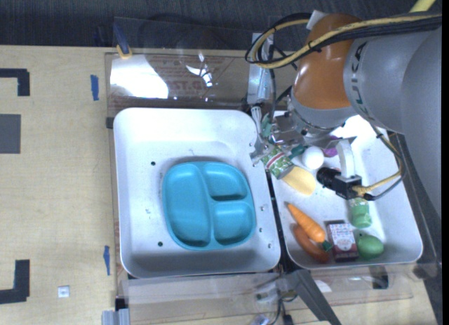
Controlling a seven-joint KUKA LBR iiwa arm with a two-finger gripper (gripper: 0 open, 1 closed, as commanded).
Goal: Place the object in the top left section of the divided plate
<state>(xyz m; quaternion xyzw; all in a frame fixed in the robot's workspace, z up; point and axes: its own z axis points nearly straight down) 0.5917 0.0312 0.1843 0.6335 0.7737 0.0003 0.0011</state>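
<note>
The blue divided plate point(208, 203) lies in the left white bin point(140, 148), with one long section on its left and two smaller ones on its right. All three sections look bare. My gripper point(272, 147) hangs low over the upper left corner of the right bin point(403, 243), close to the wall between the bins. Right beneath it lie a green and white packet point(280, 163), a white egg point(313, 156) and a yellow piece point(302, 180). The arm's grey body and orange band point(324, 71) cover the bin's upper part.
Lower in the right bin lie two carrots point(307, 224), a small red box point(341, 236), a green round fruit point(370, 246) and a pale green item point(360, 213). A black cable plug point(338, 182) and yellow cables hang off the wrist.
</note>
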